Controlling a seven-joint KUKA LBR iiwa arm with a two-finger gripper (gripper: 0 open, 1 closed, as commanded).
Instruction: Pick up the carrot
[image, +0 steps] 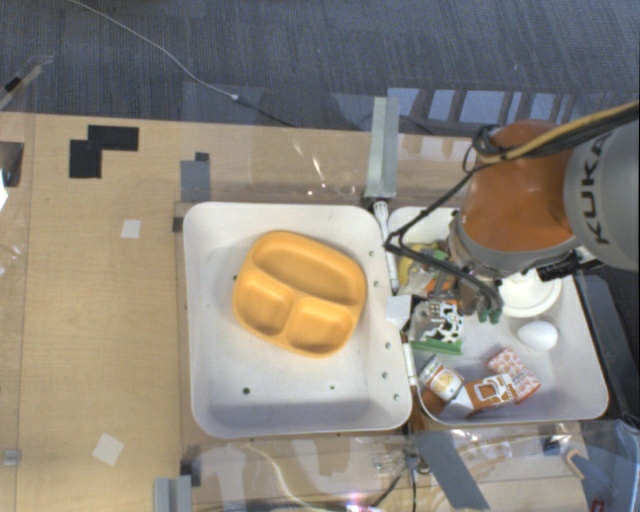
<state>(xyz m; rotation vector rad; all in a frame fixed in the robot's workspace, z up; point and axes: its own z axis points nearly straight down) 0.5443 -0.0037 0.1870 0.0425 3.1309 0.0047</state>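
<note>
Pincer (462, 292) sat low in the right bin (590, 400), mostly hidden under the orange wrist band (515, 200); couldn't tell its state from this angle. Carrot wasn't identifiable, probably under the arm in the clutter near the bin's left wall. No sign of anything lifted, so I'd judge the pick not done: grasp and raise both left. Around it: cow-print carton (440, 328), can (441, 381), snack packet (512, 372), egg (538, 334), white cup (530, 293), all close together. Tight room there, wall and divider just beside. Left bin (215, 400) held a yellow divided tray (298, 291), with open floor around it.
</note>
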